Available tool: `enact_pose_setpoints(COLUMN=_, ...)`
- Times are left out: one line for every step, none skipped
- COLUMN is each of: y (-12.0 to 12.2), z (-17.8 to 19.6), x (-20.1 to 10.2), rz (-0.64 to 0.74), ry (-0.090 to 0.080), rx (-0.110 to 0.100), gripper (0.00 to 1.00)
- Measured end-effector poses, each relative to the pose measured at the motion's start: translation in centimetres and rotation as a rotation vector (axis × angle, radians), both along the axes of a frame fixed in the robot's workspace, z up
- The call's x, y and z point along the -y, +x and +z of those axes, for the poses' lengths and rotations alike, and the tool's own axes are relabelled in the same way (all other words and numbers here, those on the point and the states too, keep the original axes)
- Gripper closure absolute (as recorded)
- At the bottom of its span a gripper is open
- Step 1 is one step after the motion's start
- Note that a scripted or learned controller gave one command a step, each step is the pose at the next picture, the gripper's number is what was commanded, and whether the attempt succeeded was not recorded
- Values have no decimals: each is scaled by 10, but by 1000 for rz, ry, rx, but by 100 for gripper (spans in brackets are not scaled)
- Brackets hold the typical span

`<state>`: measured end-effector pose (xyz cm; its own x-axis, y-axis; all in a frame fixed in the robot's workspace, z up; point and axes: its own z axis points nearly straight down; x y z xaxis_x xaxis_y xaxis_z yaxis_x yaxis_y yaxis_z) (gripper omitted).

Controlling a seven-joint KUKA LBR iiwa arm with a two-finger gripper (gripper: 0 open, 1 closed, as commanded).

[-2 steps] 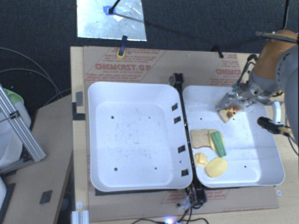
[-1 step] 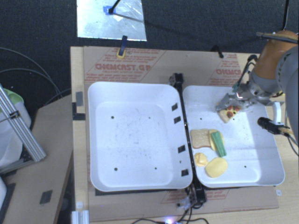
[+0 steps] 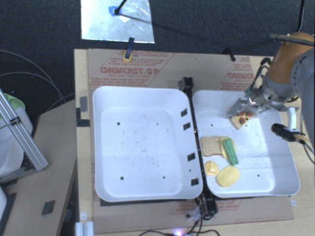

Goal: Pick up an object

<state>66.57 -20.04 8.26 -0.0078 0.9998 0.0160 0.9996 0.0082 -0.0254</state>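
Observation:
My gripper [image 3: 241,110] hangs over the far part of the right bin [image 3: 280,181], reaching in from the right. Right under its tip is a small beige toy with red spots [image 3: 242,120], like a pizza slice; whether it touches the gripper I cannot tell. Nearer the front of the same bin lie a tan bread slice [image 3: 211,145], a green stick-shaped toy [image 3: 229,151] leaning on it, a small yellow piece [image 3: 211,168] and a yellow oval toy [image 3: 228,176].
The left bin [image 3: 106,102] stands beside the right one, with a black clip strip [image 3: 189,127] along the shared edge. The arm's orange band [image 3: 288,60] and a black cable fitting [image 3: 288,132] overhang the right bin's far right side.

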Motion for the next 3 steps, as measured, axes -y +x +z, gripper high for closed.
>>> enact_pose_setpoints(y=0, z=0, x=0, rz=0, ry=0, rx=0, gripper=0)
enact_pose_setpoints(y=0, z=0, x=0, rz=0, ry=0, rx=0, gripper=0)
enact_pose_setpoints(y=0, z=0, x=0, rz=0, ry=0, rx=0, gripper=0)
